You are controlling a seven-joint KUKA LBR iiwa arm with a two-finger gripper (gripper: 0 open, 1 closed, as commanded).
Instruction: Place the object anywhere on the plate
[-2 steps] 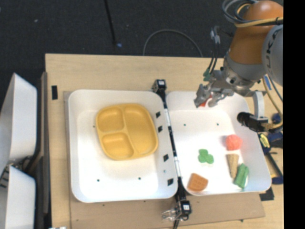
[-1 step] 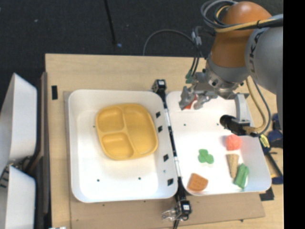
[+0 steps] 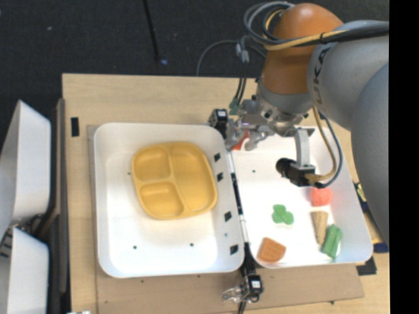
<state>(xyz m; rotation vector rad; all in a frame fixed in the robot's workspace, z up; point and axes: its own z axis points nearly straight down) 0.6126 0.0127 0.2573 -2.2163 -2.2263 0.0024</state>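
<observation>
So the gripper [image 3: 250, 136] hangs over the right bin's [image 3: 262, 175] far corner, well apart from the yellow plate [image 3: 174, 180]; can't tell if it's spread or pinching.

The arm [image 3: 347, 70] covers the right bin's [image 3: 260, 191] upper right corner and much of the tool [image 3: 255, 128]. Two white boxes [image 3: 29, 156] are cut off by the frame's left edge.

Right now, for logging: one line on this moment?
hand over right bin's far inner corner | plate in left bin, unloaded | five items in right bin
</observation>
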